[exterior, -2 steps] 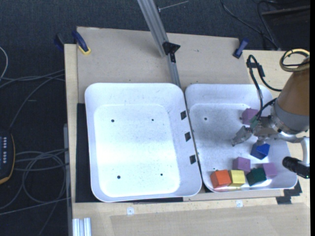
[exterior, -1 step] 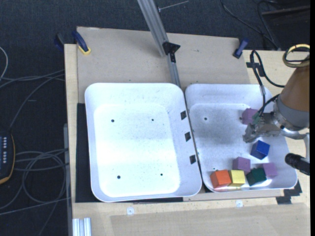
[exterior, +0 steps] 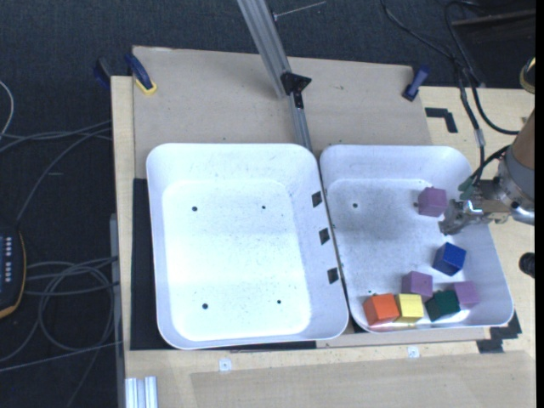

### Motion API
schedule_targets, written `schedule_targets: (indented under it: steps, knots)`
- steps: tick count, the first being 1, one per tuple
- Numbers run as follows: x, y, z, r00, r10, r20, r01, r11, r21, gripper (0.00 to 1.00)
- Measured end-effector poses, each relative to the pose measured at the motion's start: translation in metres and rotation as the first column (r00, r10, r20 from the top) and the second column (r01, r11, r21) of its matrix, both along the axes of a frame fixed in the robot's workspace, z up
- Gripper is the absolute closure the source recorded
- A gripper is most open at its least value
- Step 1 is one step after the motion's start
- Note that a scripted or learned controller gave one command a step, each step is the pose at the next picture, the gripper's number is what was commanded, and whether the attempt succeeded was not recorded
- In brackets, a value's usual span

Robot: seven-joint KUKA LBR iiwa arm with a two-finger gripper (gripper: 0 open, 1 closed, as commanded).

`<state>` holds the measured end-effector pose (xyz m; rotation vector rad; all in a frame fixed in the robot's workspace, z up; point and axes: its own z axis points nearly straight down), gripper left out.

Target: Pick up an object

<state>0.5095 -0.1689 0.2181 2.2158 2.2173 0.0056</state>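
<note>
Nearest the camera, a row of blocks lies along the front wall of the right bin [exterior: 399,155]. From left to right these are an orange block [exterior: 382,308], a yellow block [exterior: 410,306], and a dark green block [exterior: 442,304]. A purple block [exterior: 418,282] sits just behind the yellow one, and a second purple block [exterior: 465,293] lies just beside the green one on its right. All five are close together in the front right corner of the bin.

Farther back, a blue block [exterior: 450,257] stands apart from the row, near the right wall. Above it is the hand [exterior: 452,219], which reaches in over the right rim from the arm [exterior: 520,172]. Whether its fingers are spread or closed cannot be told; no block is visible between them. A third purple block [exterior: 433,200] lies just beside the hand, on its far left side.

The left bin [exterior: 157,228] adjoins the right bin on the worktop [exterior: 212,92].

At the far edge, a grey metal bar [exterior: 265,32] runs diagonally down to the gap between the bins. Blue clamps [exterior: 141,73] hold the rear corners of the board.
</note>
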Motion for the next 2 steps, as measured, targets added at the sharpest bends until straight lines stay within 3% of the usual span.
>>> schedule_targets:
  steps: [1, 2]
  knots:
    - [0.001, 0.000, 0.006, 1.000, 0.000, -0.004, 0.000, 1.000, 0.001, 1.00]
    - [0.001, 0.060, 0.001, 1.000, 0.006, -0.009, -0.006, 1.000, 0.006, 1.00]
